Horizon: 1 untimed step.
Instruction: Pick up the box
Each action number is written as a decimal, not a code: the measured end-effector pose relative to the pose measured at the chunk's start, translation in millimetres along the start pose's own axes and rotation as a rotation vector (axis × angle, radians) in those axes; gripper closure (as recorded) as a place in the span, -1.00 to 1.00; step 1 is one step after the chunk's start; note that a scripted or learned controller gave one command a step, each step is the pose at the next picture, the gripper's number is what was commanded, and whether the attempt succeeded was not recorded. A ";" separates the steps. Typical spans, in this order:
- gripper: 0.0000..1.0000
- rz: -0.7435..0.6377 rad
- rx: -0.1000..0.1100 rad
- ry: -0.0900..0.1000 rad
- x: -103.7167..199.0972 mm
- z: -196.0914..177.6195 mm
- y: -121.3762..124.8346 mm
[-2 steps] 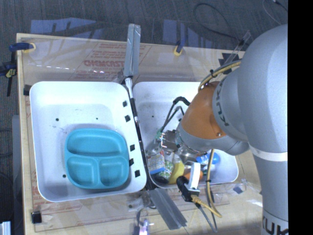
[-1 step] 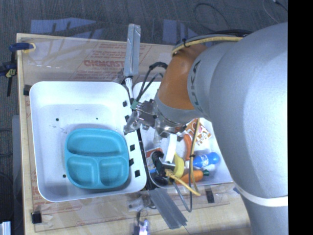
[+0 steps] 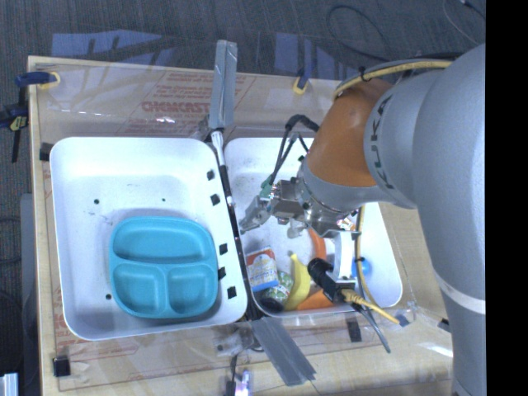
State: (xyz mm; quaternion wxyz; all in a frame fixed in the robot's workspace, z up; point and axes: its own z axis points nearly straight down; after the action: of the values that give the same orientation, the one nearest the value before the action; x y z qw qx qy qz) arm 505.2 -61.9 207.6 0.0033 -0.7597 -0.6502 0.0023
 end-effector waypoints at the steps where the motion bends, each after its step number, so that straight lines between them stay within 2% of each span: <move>1: -1.00 0.063 -0.002 -0.001 -34.5 49.3 -23.4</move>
State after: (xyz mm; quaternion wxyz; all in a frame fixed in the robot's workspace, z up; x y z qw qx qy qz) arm 476.4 -92.3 158.5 0.0023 -0.7797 -0.6261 0.0020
